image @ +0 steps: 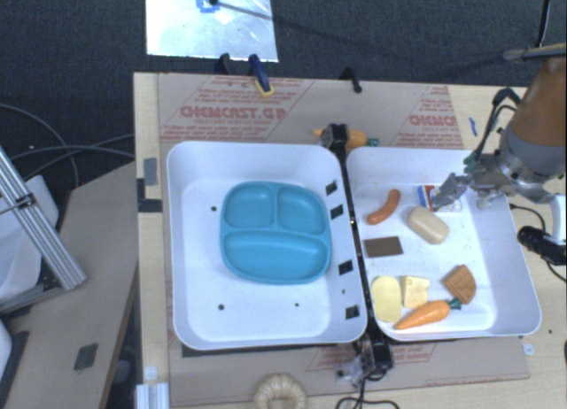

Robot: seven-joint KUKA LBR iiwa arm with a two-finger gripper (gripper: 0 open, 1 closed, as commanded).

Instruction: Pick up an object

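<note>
The right bin (518,266) holds several food items: a reddish sausage (383,207), a cream oval bun (427,225), a brown flat rectangle (383,247), a pale yellow round slice (385,298), a yellow cheese piece (415,290), an orange carrot (425,313) and a tan cracker (460,283). My gripper (467,193) hovers over the bin's far right part, just above and right of the bun, open with nothing between its fingers. A small red, white and blue item (432,196) lies beside the left fingertip (448,189).
The left bin (190,221) holds a blue divided plate (273,231). A black hinge strip (347,221) runs between the bins. The arm's grey wrist and orange band (539,124) rise at the right edge. A cable (539,241) lies right of the bin.
</note>
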